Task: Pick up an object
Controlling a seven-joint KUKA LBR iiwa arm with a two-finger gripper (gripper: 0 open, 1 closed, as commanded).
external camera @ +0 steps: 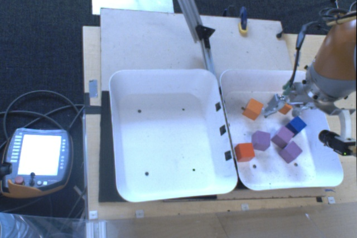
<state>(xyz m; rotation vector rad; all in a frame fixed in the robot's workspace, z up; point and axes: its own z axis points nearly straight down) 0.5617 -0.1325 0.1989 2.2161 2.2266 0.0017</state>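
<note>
Six blocks in right bin (334, 178); hand (273, 106) beside orange block (253, 109), grip state unclear.

Arm (340, 58) cropped at right edge

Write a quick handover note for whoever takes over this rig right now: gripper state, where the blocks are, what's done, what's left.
Gripper: low over the right bin, beside the orange block; finger state unclear, nothing seen held.
Blocks, all in the right bin: a small orange piece, blue block, red-orange block, three purple blocks.
Done: the approach. No pick confirmed.
Left: grasp one block and lift it.
</note>
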